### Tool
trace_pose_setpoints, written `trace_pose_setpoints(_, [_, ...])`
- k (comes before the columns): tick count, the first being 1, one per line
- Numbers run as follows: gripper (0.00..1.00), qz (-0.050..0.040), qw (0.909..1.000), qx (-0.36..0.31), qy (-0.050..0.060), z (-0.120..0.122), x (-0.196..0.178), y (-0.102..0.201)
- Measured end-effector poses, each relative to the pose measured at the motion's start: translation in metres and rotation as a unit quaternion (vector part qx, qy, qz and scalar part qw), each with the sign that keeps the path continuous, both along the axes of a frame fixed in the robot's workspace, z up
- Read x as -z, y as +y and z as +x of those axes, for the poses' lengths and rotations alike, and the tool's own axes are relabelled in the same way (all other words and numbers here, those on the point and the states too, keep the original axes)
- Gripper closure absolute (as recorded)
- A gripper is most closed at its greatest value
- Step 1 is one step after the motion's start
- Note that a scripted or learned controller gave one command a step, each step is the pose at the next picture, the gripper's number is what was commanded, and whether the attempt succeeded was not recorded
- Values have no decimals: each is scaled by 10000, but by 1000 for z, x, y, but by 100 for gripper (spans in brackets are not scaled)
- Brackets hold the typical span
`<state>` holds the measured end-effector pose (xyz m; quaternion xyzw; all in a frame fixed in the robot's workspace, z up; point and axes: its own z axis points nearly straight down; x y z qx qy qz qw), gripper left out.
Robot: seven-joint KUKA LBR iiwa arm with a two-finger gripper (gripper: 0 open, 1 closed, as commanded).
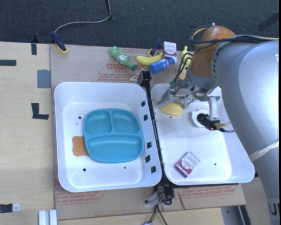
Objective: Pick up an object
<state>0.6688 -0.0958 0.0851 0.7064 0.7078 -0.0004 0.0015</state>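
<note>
My gripper (pixel 174 96) reaches down into the right bin (pixel 225 172) near its far left corner. A pale yellow rounded object (pixel 172 109) lies on the bin floor just below the gripper and touches or nearly touches it. Whether it sits between the fingers I cannot tell. A small red packet (pixel 187 164) lies flat near the front of the same bin, well away from the gripper. The left bin (pixel 65 172) holds a blue divided plate (pixel 114 135), and a tan flat piece (pixel 78 146) pokes out from under its left edge.
Behind the bins, on the cardboard, lie a green bottle (pixel 122 58), a banana (pixel 149 59), a blue bottle (pixel 161 65) and a small red and white carton (pixel 170 48). The black divider (pixel 151 125) separates the bins. The grey arm covers the right bin's far right side.
</note>
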Motion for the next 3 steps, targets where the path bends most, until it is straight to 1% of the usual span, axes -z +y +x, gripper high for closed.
trace_pose_setpoints(1, [0,-1,10000,1,2,0,0,1])
trace_pose_setpoints(2, [0,3,10000,4,-1,0,0,-11])
trace_pose_setpoints(3, [0,2,10000,10,1,0,0,-4])
